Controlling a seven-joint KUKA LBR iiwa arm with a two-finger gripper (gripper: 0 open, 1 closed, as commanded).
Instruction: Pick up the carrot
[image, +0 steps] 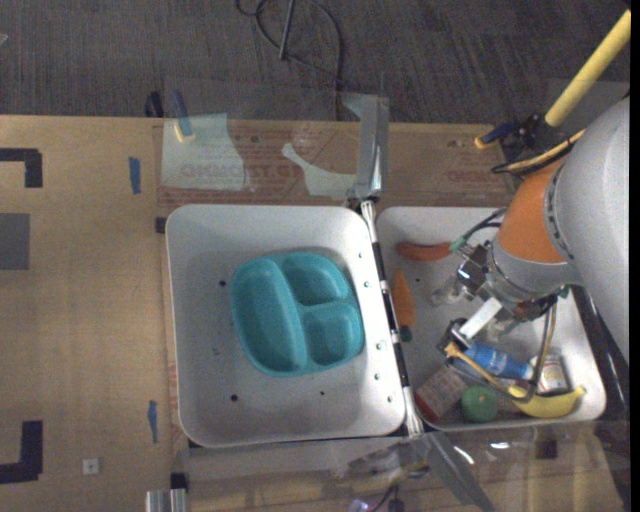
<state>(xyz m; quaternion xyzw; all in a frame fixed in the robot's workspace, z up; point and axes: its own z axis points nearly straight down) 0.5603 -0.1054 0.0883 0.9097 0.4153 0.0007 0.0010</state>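
Note:
The carrot (402, 298) is a slim orange stick lying lengthwise against the left wall of the right bin (590, 400), with its dark green end toward the front. My gripper (450, 290) hangs over the middle of the same bin, a little to the right of the carrot and apart from it. Nothing shows between it and the carrot. The arm's grey body and orange band cover the bin's right side.
An orange-red sausage-like thing (425, 250) lies at the back of the right bin. At its front are a blue tube (500, 360), a banana (550, 403), a green round thing (478, 403) and a brown box (440, 390). The left bin (200, 250) holds a teal divided plate (297, 312).

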